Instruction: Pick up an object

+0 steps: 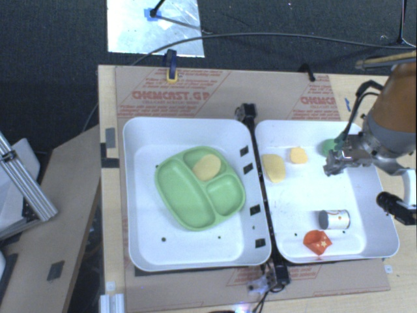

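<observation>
The gripper (333, 163) hangs low over the right bin (374, 240), beside a green piece (327, 147) it seems aimed at; its grip state I cannot tell.

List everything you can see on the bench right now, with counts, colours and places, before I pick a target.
shallow white plastic bins: 2, white, side by side on the bench
green divided plastic plate: 1, light green, in the left bin
yellow oval food piece: 1, yellow, in the plate's upper compartment
long yellow food piece: 1, pale yellow, right bin near its left wall
small yellow chunk: 1, yellow, right bin, just right of the long piece
small cylindrical can: 1, white and dark, lying in the right bin's lower part
orange-red crumpled item: 1, right bin near its front wall
green object: 1, partly hidden beside the gripper
gripper: 1, grey, over the right bin's upper right
</observation>
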Tool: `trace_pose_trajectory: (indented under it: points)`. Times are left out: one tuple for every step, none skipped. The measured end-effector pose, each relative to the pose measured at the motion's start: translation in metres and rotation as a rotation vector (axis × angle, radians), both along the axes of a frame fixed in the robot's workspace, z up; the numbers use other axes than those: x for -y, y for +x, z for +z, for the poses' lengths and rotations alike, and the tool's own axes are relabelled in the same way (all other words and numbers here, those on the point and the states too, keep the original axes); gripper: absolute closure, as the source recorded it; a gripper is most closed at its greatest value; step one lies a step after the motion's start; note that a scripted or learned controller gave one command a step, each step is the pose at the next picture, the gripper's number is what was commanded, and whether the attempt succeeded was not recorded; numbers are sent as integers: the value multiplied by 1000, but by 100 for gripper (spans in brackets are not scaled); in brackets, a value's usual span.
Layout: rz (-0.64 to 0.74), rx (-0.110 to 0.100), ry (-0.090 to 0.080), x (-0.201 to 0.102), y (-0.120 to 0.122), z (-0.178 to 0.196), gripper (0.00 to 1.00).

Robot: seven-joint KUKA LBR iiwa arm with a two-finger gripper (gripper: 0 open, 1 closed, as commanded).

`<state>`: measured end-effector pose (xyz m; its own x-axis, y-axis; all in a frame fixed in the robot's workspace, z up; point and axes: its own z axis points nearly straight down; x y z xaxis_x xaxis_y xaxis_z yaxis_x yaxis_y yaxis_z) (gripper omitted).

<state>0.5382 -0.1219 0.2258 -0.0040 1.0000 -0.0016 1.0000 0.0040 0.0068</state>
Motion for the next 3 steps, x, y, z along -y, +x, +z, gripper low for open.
trace_pose_trajectory:
  points:
    - [5, -5, 2, -51, 9, -7, 100]
    - [5, -5, 3, -96, 9, -11, 100]
    - [8, -6, 4, -159, 7, -13, 100]
